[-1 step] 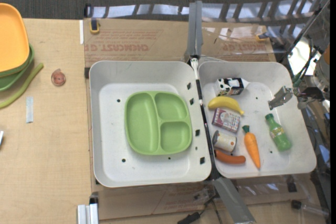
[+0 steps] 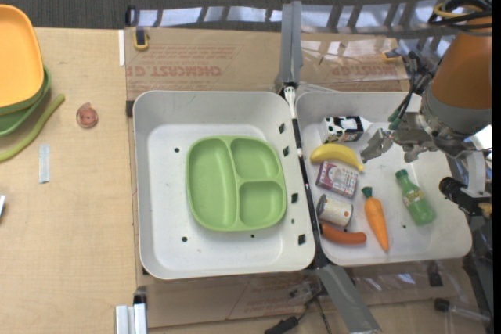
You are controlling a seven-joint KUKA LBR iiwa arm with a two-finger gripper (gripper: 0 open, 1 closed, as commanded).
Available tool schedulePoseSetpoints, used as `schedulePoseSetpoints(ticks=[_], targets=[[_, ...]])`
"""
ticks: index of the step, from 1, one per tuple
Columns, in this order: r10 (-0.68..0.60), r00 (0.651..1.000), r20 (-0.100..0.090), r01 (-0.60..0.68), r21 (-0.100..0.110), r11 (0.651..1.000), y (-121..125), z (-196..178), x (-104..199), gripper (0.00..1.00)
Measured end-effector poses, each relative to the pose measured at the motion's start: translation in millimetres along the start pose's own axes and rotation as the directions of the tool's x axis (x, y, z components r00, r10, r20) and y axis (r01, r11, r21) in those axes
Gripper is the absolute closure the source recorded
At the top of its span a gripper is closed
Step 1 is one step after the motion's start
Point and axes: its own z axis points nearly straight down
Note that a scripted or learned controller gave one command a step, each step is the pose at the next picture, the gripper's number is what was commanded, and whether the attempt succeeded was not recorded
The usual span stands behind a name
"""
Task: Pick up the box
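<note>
In the right bin (image 2: 450, 242) a small pink and white box (image 2: 337, 179) lies flat near the left wall, just below a banana (image 2: 337, 155). A black and white carton (image 2: 345, 127) lies at the bin's back left. My gripper (image 2: 391, 150) hangs over the middle of this bin, right of the banana and up and to the right of the pink box. Its fingers (image 2: 375, 148) are spread, it is open, and nothing is between them.
A green bottle (image 2: 415, 199), a carrot (image 2: 376, 222), a red pepper (image 2: 343, 235) and a small can (image 2: 335, 209) also lie in the right bin. The left bin (image 2: 156, 192) holds a green divided plate (image 2: 235, 183). Orange and green dishes (image 2: 17, 66) sit far left.
</note>
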Motion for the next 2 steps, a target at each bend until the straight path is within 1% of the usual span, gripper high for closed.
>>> schedulePoseSetpoints(ticks=[1,2], targets=[[0.015,1.0,0.001,-0.015,-0.001,1.0,46,66,34,0.0],[0.034,0.999,-0.001,-0.034,-0.011,0.999,-29,89,30,0.0]])
